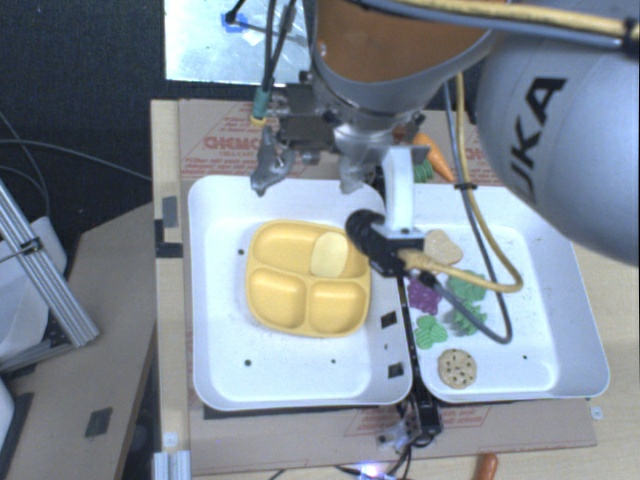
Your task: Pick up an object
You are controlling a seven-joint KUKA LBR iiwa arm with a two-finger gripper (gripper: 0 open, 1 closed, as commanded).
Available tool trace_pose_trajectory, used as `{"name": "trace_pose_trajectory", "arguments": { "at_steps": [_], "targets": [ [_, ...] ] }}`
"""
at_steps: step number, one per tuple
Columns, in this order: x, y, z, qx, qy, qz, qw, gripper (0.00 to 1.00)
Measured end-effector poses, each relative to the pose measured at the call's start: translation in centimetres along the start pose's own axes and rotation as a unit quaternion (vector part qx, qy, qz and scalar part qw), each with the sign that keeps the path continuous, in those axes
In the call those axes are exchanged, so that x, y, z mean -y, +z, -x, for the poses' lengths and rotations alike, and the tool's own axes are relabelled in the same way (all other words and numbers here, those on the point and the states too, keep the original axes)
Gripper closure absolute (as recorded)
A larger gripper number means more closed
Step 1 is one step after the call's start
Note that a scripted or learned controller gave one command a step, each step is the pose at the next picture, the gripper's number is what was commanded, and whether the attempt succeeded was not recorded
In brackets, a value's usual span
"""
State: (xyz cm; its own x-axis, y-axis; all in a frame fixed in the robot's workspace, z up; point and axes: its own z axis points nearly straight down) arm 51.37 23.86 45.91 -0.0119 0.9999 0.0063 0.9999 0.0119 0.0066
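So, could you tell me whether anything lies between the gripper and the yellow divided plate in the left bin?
Nothing visible does. The gripper hangs at the far edge of the left bin, and bare white floor separates it from the yellow divided plate just nearer the camera.

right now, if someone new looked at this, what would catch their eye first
The big grey arm fills the top right, its gripper hanging over the far edge of the left bin. Below it sits a yellow divided tray in that bin, with a pale round piece in one compartment. The right bin holds small toy foods, including a cookie and purple grapes.
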Motion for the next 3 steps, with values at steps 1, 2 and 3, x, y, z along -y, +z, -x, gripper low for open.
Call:
{"name": "trace_pose_trajectory", "arguments": {
  "at_steps": [1, 2, 3],
  "targets": [
    [3.2, 18.0, 0.5, 0.006, 0.005, -0.011, 0.9999, 0.0],
    [-4.5, 7.5, 0.6, 0.001, 0.006, 0.004, 1.0, 0.0],
    [0.0, -0.7, 2.6, 0.001, 0.004, 0.0, 1.0, 0.0]
  ]
}}
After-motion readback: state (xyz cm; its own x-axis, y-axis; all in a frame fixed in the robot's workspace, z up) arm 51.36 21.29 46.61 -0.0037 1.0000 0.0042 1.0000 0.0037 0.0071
